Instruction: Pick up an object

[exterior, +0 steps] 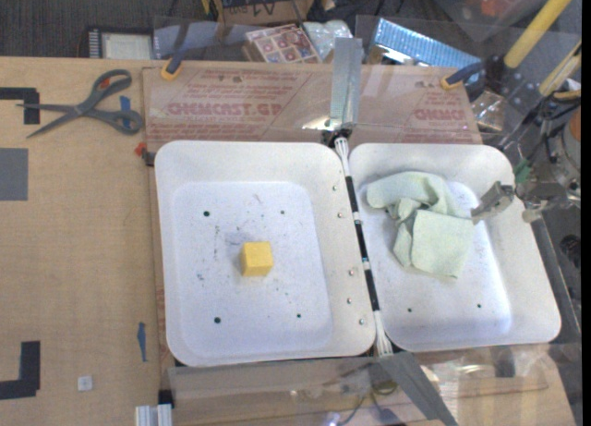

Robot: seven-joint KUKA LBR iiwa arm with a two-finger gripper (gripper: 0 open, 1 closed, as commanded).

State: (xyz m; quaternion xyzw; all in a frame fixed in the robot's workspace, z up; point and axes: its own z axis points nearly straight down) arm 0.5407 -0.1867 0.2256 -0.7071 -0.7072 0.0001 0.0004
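"Looking at the fingers (488,202), are they holding anything?"

"I cannot tell how they are set. They sit at the edge of the green cloth (423,224) in the right bin (526,313), ready to pinch it. The yellow block (257,259) waits in the left bin (185,230)."

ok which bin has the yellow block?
The left bin: the yellow block sits near its middle. The right bin holds a crumpled pale-green cloth.

The clear panel (240,105) behind the bins bears red lettering reading roughly "CHEMCAST GP".
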